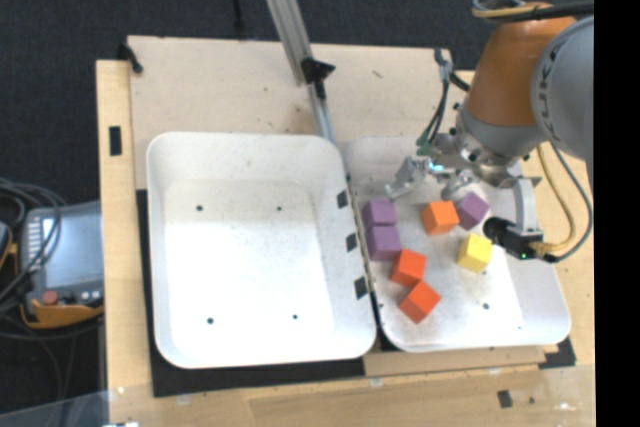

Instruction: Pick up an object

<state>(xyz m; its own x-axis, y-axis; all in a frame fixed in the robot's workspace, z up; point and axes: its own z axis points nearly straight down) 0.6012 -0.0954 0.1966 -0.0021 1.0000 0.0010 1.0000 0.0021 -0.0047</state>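
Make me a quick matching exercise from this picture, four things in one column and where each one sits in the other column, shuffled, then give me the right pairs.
Things:
1. yellow cube
2. left bin
3. claw
4. two purple cubes stacked in a column

Places:
A. just beside the wall between the bins, in the right bin
B. at the far end of the right bin, above the cubes
C. toward the right bin's right side, right of the orange cubes
D. nearer the screen at the picture's left edge

Pairs: 1-C, 2-D, 3-B, 4-A
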